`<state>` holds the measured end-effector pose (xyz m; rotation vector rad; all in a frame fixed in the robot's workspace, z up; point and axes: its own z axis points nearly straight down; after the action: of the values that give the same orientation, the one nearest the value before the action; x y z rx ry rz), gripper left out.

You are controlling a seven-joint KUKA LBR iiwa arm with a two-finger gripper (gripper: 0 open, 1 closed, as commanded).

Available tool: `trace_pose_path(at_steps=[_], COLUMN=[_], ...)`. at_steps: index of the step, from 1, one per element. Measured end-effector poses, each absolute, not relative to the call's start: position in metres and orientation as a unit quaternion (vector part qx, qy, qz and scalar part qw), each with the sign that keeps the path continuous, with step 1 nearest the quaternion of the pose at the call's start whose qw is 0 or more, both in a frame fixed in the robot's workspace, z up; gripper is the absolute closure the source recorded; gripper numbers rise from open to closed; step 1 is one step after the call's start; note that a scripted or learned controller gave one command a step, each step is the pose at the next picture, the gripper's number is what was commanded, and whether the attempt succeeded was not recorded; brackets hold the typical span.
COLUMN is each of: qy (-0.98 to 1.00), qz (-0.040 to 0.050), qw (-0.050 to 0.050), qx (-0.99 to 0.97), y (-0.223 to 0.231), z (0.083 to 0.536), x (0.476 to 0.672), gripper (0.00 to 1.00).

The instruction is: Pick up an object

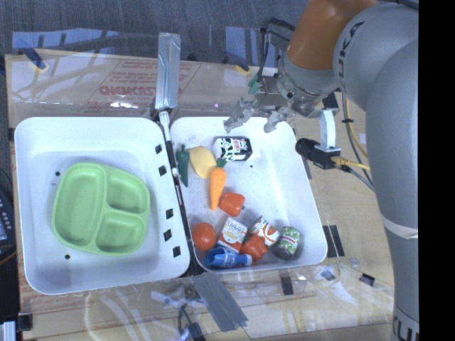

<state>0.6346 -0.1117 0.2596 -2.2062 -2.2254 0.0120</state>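
Camera view: my gripper [250, 121] hangs open, empty. The black-and-white carton [234, 148] lies just below-left, long axis across the right bin [311, 212].

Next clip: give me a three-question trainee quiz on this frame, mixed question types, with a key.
1. True or false: the green three-compartment plastic plate lies in the left white bin.
2. The pincer hovers over which bin? A) left B) right
3. Fill in: the black-and-white cow-patterned carton lies just below the ____.

Key: 1 true; 2 B, right white bin; 3 pincer. Its fingers are spread, holding nothing.
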Motion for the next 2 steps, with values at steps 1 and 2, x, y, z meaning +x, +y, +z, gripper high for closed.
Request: trace_pose_path(at_steps=[1,2], qy=[-0.780,-0.827], qz=[0.0036,0.0026], qw=[0.004,0.004], qx=[-0.626,-0.563], y=[-0.041,-0.067], z=[0.187,0.188], x=[0.619,0.563], gripper=[0.00,0.00])
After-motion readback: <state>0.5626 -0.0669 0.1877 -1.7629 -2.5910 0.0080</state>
